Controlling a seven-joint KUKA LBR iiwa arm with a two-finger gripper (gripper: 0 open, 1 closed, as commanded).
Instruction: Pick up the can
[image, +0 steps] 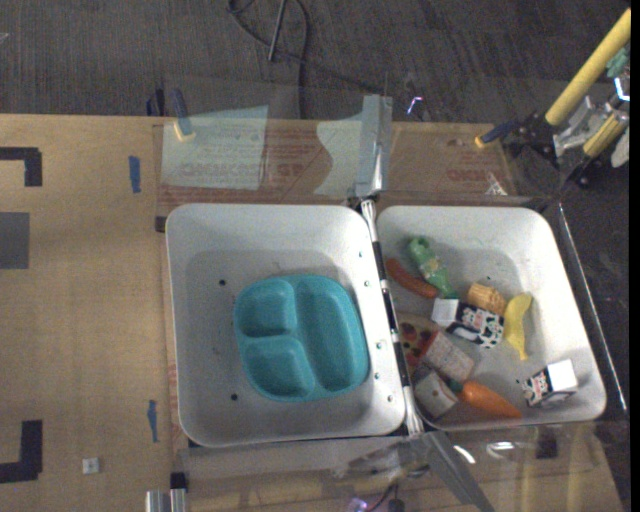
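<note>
Plywood bench (80, 330), tan and marked with black and blue tape, carries the whole scene, with dark floor beyond its far edge and a clear plastic sheet (270, 150) lying flat behind the bins.

Two shallow white plastic bins sit touching side by side, a metal divider between them. I judge them paired this way so things can pass from one to the other. The left bin (200, 400) holds a teal three-compartment plastic tray (300, 337), flat near its middle, its sections bare, likely a landing place.

The right bin (570, 270) holds the clutter: a green toy bottle (428, 258) near the far left, a long orange carrot (410, 280) beside it, a yellow corn piece (487, 297), a yellow banana (517, 325), two small black-and-white cartons (478, 325) (550, 383), and a second orange carrot (488, 399) near the front wall.

My target, the small can (437, 392), lies tipped in the right bin's front-left corner, its pale round end facing up toward the camera, close against the divider wall and just beside a labelled box (450, 355). That crowded corner looks awkward for a grasp.

My arm, seen as a yellow-banded link, is parked off the bench at upper right, well apart from the can. My gripper (590, 125) hangs there with nothing between its fingers; whether they are spread or closed I cannot tell.
</note>
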